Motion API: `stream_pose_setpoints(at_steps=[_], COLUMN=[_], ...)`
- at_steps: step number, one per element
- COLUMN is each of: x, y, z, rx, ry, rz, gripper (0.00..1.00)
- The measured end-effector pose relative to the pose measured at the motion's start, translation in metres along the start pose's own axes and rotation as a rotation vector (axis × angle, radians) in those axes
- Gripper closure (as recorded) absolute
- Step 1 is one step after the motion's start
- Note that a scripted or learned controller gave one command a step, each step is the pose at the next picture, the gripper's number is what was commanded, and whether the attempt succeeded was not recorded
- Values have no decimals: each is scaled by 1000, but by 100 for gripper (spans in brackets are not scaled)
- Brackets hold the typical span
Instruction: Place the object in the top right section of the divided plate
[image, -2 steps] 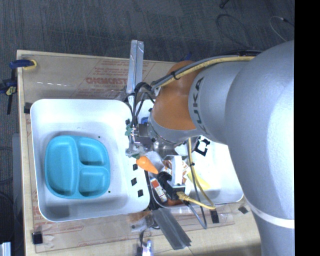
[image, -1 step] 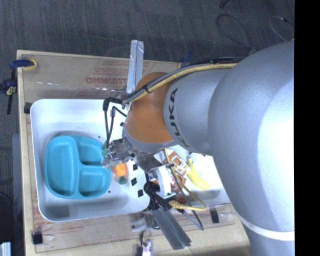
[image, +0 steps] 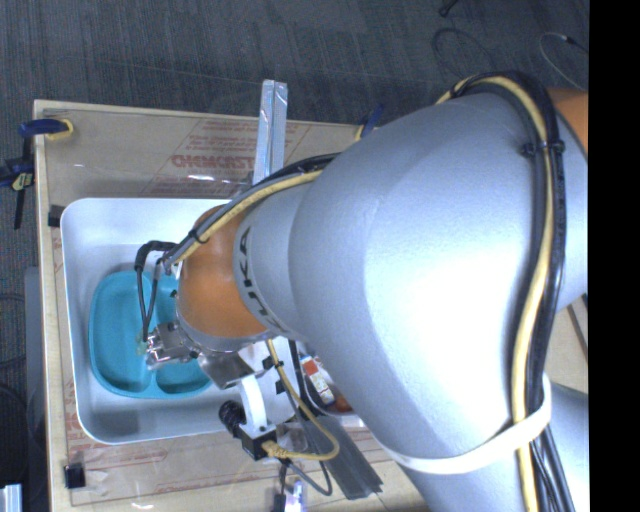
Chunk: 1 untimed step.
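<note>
The grey arm (image: 420, 270) comes in from 3 o'clock and covers most of the scene, its big rounded link spreading across the right and centre. A yellow cable (image: 535, 230) and black cables run along its outer curve. The orange band (image: 210, 290) above the wrist sits over the left white bin (image: 80, 240), and the wrist hardware hangs below it over the divided plate (image: 115, 335).

The gripper (image: 160, 345) sits at the plate's 3 o'clock edge, seen as a small cluster of metal and black cabling. Whether the tool is open, closed or gripping something cannot be told; the wrist hides it.

The plate is turquoise, lies in the left part of the bin, and shows 1 large section on its left and a smaller section at its 5 o'clock side. Its right-hand sections lie under the arm.

A small red and white object (image: 322, 385) peeks out from under the arm at about 5 o'clock from the plate, apart from it, near the bin's lower wall. Whether it is the task's thing cannot be told.

The bin rests on a wooden bench (image: 150, 140) with red printed lettering, and a blue clamp (image: 40, 128) grips its corner at 10 o'clock.
</note>
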<state>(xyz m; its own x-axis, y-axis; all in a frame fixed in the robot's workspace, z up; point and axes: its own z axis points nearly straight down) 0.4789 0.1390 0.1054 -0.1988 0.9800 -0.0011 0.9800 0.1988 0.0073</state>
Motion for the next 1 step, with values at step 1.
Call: stream_pose_setpoints(at_steps=[1], x=[1], y=[-4], z=[5], rx=[13], ry=[1], rz=[-1], gripper=[0])
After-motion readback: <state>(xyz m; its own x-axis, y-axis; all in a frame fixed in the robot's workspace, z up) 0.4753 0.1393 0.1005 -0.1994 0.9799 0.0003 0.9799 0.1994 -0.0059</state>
